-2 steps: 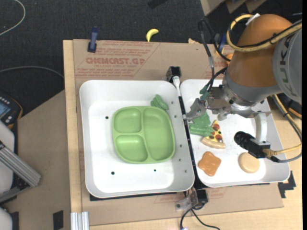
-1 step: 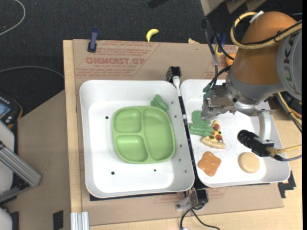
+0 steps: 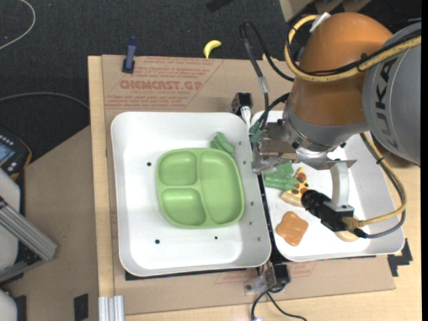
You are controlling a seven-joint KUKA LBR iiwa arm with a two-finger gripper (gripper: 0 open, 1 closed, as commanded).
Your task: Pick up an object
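The left bin held a green divided plate lying flat near its middle, with a small green leafy piece just beyond the plate's far right corner, close to the bin's right wall. Across the wall where the two bins met, the right bin held a cluster of small things: a green toy with a bit of red and yellow beside it, a pale flat piece just nearer, and an orange waffle-like piece lying alone towards the near edge. The arm came in from the right, its orange band high above the right bin, and the gripper hung over the left side of that bin, just above the green toy. How far it stood open could not be told, and nothing could be seen in its hold.

The step in hand looked like the descent onto a target. The green toy sat close to the bin's wall and crowded by its neighbours, so a clean grasp would call for coming straight down, centred on the toy. The lone orange piece looked the easier pick.
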